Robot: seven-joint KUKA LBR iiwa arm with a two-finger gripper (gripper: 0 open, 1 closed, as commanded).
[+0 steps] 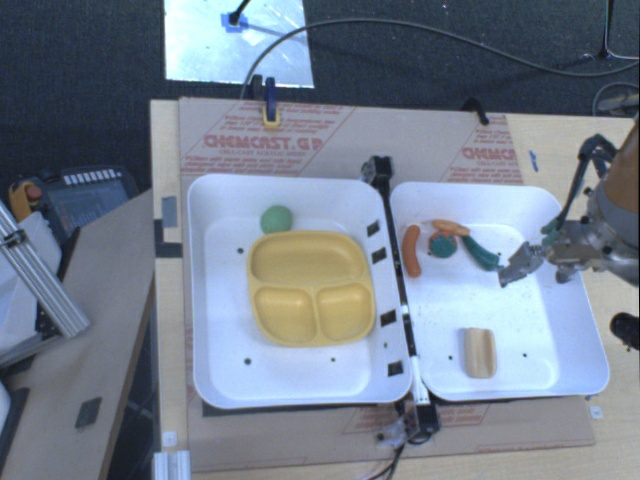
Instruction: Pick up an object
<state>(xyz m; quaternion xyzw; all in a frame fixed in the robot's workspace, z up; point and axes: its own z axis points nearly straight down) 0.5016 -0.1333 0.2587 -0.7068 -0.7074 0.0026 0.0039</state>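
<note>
Dark carpet surrounds the counter [330,128], where two shallow white bins sit side by side. Left bin [215,298] carries a yellow divided tray [308,286], smooth plastic, with a green ball [277,218] just behind it. Over the right bin [570,368], the claw [518,266] hovers, whether apart or together I cannot tell. Just to its left lies a slim green toy [480,252], slanted, then an orange sausage [411,250] and a tan bread block [479,351].

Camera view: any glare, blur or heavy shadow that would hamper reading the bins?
Camera view: lighting is even and soft; the white bins are bright yet not blown out, shadows are faint. The metal plate on the floor glares. The end effector looks slightly soft, while the yellow tray and hot dog are sharp enough.
</note>
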